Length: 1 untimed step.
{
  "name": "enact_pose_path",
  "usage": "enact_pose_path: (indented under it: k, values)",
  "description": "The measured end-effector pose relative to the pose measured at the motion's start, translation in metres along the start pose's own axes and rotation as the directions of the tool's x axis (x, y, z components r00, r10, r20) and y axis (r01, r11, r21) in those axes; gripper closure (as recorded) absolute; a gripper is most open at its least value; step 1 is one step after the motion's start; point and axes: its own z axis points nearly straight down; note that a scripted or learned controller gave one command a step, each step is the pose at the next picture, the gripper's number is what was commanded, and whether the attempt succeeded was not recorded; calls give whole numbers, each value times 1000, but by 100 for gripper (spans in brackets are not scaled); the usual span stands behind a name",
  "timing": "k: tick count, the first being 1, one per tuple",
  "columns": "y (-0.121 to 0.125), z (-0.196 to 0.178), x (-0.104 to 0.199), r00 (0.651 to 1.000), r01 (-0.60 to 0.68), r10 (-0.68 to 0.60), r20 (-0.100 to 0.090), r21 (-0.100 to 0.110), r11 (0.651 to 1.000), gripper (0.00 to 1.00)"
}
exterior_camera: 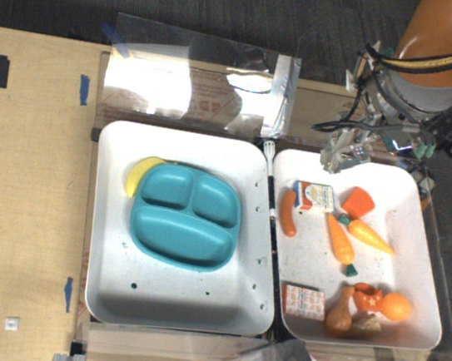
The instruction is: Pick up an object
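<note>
My gripper (343, 155) hangs over the back rim of the right bin (426, 247), with nothing seen in it. Just in front of it lie a small red-and-white carton (316, 197), a red sausage (288, 213) and an orange block (358, 201). Two toy carrots (340, 239) (369, 235) lie mid-bin. At the front are a small printed box (303, 300), a brown drumstick (341, 312), a red piece (364, 295) and an orange ball (395, 307).
The left bin (104, 266) holds a teal divided plate (186, 214) with a yellow piece (141, 173) tucked under its back left edge. A clear taped sheet (198, 87) lies behind that bin. Cables (362, 112) hang off the arm near the wrist.
</note>
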Motion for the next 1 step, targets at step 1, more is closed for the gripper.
enact_pose_path:
  k: [1]
  values:
    - [0, 0, 0, 1000, 0, 0, 0, 0, 1000, 0]
